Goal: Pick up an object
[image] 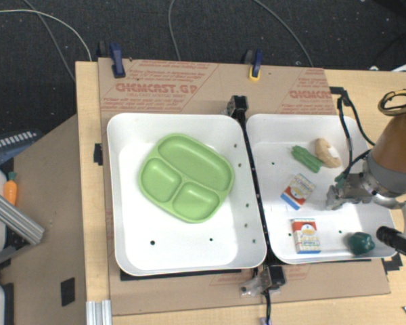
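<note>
A: Which object is the likely target?

B: I judge the small flat packet (298, 189) with red and blue print, in the middle of the right bin (277, 248). The end effector (341, 196) hangs just beside it, toward the bin's right edge. I cannot tell how it is set, and nothing shows in its hold.

A: What may go wrong?

B: The packet is thin and lies flat, so it may slide on the smooth white floor. The card box (305, 235) near the front edge is also flat.

A: And the others?

B: The green stick (305, 159) and the beige rounded piece (327, 152) touch near the back edge. The dark green lump (360, 243) sits at the front right corner. The left bin (122, 249) holds a glossy green divided plate (187, 177).
</note>
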Controlling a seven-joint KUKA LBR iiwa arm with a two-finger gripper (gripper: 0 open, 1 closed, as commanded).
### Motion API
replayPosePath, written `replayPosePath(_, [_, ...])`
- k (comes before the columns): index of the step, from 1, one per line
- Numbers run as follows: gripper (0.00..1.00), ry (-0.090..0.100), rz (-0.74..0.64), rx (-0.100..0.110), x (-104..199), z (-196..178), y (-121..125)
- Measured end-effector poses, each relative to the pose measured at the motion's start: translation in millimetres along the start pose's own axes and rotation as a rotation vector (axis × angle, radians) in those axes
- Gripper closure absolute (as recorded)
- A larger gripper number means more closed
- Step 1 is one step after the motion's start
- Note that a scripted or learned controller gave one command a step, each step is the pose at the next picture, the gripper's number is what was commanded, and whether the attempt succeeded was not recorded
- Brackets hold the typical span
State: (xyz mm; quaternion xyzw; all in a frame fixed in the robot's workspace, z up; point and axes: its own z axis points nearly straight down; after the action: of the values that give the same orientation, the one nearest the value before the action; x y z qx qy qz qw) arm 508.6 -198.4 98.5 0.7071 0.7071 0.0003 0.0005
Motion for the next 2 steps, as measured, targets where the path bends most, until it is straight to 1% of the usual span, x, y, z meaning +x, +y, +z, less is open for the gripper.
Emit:
replayPosePath(1, [1.00, -0.001, -0.001, -0.003, 2, -59, 9])
replayPosePath(2, [1.00, -0.001, 0.000, -0.003, 2, -112, 9])
